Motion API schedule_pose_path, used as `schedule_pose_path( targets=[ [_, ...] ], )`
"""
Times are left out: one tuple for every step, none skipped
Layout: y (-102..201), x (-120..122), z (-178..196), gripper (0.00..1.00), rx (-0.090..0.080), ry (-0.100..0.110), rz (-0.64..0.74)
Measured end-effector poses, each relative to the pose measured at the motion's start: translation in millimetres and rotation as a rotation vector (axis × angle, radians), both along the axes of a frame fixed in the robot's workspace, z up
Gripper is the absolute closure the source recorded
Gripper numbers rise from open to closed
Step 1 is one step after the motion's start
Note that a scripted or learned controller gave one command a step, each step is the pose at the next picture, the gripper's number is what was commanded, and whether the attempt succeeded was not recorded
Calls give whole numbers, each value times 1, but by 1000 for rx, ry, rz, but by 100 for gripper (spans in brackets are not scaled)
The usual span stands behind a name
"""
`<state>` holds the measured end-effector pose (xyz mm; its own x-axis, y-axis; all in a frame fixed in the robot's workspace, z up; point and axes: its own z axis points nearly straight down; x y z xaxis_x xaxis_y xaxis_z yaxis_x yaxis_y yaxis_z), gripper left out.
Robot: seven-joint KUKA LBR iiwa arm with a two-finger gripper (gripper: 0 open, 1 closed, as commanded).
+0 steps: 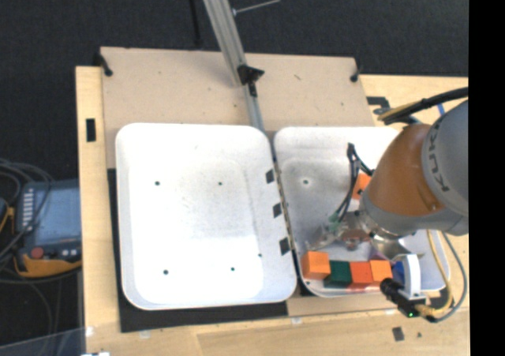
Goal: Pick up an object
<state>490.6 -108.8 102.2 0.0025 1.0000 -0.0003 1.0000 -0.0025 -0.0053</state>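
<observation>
Two bins: a left bin (197, 212) and a right bin (316, 157) are sitting side by side on the table (221, 86), their inner edges touching along the middle.
Arm: the grey arm with its orange band (402, 181) is reaching in from the table's right edge and hanging low over the right bin.
Gripper: the gripper (343, 232) is pointing down into the right bin just above the blocks; the wrist is hiding its tips, so I cannot tell how wide it is standing or whether anything is in it.
Objects: a row of small blocks is lying along the right bin's near edge, close to the table's front-right corner; an orange block (318, 264) is lying at the left, a dark green block (341, 272) is touching it, and another orange block (369, 271) is lying to the right.
Look: the blocks are appearing small, square-edged and matte, packed tightly against the bin wall.
Progress: nothing is looking lifted; the blocks are all resting on the bin floor.
Left to do: closing on one block and raising it clear is probably what is remaining.
</observation>
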Motion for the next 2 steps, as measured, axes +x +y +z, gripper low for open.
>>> schedule_pose_path(
  targets=[
    [0,3,14,100,0,-11,-9],
    [-6,11,60,100,-2,-12,4]
  ],
)
